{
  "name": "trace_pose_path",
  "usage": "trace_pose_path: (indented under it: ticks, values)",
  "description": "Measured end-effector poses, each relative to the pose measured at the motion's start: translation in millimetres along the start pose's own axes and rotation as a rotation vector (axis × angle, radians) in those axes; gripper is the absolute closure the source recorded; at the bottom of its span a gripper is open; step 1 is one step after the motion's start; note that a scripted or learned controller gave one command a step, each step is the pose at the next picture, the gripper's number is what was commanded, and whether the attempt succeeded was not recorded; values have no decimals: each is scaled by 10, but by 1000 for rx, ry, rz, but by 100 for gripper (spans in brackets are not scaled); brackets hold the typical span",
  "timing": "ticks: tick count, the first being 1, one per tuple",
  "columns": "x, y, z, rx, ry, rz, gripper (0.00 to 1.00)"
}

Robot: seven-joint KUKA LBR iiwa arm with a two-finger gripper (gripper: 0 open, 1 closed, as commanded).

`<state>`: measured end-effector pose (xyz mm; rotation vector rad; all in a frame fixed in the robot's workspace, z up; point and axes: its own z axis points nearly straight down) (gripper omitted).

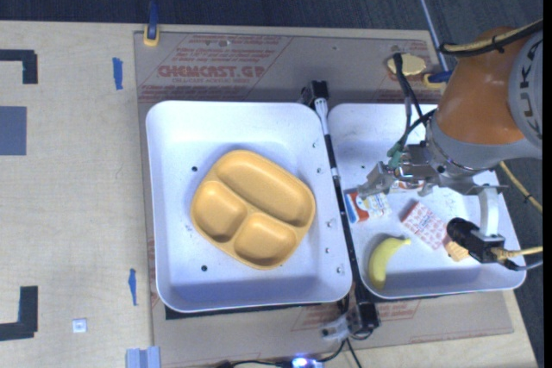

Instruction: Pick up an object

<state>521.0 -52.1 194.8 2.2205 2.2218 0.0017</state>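
Camera view: banana (385, 257) beside packet (423, 224), yellow tray (251, 208) left bin.

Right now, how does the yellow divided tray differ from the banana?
The yellow divided tray is far larger than the banana. The tray lies in the left bin, the banana in the right bin, near its front wall. The tray is a broad moulded dish with three compartments; the banana is a short curved solid. The tray is a duller orange-yellow, the banana brighter. Both are yellow and lie apart from the gripper.
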Motion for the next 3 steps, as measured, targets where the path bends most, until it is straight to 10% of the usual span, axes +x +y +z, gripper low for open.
trace_pose_path:
  ticks: [3]
  values:
    - [77, -300, -280, -2, 0, 1, 100]
